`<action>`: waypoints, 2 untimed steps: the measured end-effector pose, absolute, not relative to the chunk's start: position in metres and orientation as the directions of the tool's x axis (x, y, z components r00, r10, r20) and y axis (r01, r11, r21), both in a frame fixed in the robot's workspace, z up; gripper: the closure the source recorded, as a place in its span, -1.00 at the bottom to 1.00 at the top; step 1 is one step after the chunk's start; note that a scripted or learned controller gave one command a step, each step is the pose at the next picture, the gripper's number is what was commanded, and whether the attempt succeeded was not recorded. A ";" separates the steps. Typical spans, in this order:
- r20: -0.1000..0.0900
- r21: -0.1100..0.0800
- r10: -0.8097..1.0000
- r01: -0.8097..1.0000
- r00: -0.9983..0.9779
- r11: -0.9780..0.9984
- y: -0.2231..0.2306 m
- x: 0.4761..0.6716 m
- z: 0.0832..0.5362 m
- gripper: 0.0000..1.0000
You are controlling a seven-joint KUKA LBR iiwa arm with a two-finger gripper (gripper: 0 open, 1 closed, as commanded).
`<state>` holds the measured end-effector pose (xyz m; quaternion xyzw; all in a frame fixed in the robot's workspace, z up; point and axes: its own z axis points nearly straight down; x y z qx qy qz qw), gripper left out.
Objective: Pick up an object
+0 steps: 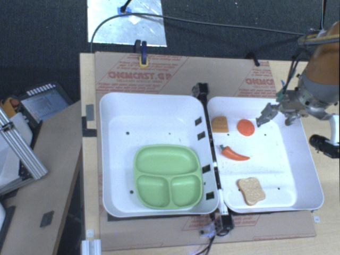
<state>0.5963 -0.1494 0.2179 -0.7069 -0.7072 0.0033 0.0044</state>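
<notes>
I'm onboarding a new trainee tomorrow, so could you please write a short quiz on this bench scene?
1. True or false: the green divided plate lies in the same bin as the bread slice.
2. Which item lies nearest the gripper? A) the red round piece B) the orange pepper C) the bread slice
3. Fill in: the brown square piece sits close to the ______ between the two bins.

Key: 1 false; 2 A; 3 divider

Four food pieces (245, 127) in right bin (303, 169)
</notes>
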 end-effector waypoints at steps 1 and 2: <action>0.000 0.001 1.000 1.000 -0.003 0.003 -0.149 0.599 0.225 -1.00; 0.001 -0.002 1.000 1.000 -0.002 0.002 -0.144 0.592 0.166 -1.00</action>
